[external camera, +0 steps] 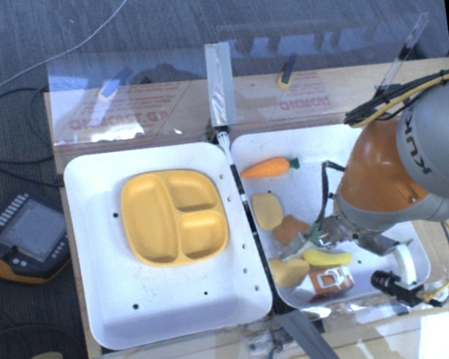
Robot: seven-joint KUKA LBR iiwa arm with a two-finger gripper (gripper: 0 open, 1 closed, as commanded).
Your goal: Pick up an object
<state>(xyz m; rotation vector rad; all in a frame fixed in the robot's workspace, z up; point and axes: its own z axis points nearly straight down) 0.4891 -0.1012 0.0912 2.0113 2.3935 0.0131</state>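
Observation:
My gripper [309, 240] is low in the right bin [384, 134], reaching in from the right under the orange wrist band. It sits among a cluster of toy foods: a brown piece [290, 228] just left of it, a yellow banana [327, 258] right below it, and a pale yellow lump [288, 272] to its lower left. An orange and white box [332, 281] lies below the banana. An orange carrot with a green top [266, 169] lies at the bin's far left corner. A pale yellow oval piece [267, 208] lies below the carrot.
The left bin [110, 307] holds a yellow divided plate [174, 215]. The wall between the bins [246, 213] runs just left of the food cluster. The arm's bulk covers the right half of the right bin.

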